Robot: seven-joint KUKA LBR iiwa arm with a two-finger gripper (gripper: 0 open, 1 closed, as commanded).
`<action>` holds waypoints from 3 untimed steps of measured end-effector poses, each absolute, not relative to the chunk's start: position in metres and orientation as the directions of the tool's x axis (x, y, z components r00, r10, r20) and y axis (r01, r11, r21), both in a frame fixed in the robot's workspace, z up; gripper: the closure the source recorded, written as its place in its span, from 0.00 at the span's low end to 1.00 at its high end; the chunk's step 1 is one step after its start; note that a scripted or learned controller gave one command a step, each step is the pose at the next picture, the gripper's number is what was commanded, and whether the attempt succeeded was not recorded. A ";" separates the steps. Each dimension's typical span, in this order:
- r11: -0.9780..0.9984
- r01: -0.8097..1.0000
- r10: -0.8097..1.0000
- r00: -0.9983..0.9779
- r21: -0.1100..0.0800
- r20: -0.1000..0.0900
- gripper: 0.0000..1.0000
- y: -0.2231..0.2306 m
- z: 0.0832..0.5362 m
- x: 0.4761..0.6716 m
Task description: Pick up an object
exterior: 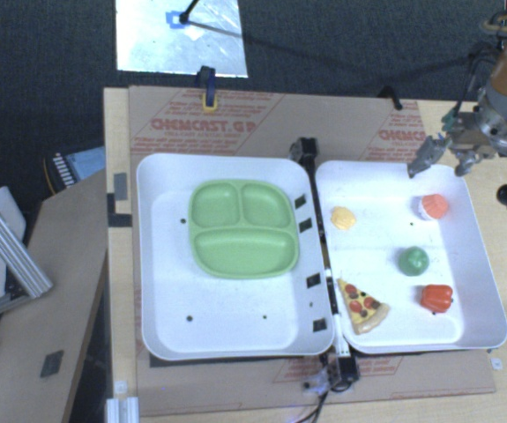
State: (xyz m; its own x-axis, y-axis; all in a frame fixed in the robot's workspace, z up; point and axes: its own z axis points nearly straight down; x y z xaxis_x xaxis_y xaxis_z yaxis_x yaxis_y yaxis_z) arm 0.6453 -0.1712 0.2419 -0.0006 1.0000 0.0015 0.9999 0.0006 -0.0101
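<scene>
The right bin (478, 236) holds several small toy foods: a yellow piece (343, 218), a pink and white round piece (434, 206), a green ball (413, 259), a red pepper (436, 298) and a pizza slice (363, 305). My gripper (440, 162) hangs over the back edge of this bin, a little behind the pink and white piece. Its two fingers stand apart, open, with nothing between them.
A green divided plate (242, 227) lies in the left bin (160, 307). A black divider with clips (315, 236) runs between the bins. Both bins rest on a cardboard sheet (262, 117). A metal frame (2, 245) stands at the far left.
</scene>
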 end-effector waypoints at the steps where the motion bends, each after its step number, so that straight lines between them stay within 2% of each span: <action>1: 0.003 1.000 1.000 -0.003 0.002 -0.001 0.00 -0.171 0.250 0.648; 2: 0.002 1.000 1.000 -0.002 0.000 -0.001 0.00 -0.174 0.201 0.639; 3: 0.004 1.000 1.000 -0.004 -0.002 0.001 0.00 -0.167 0.141 0.640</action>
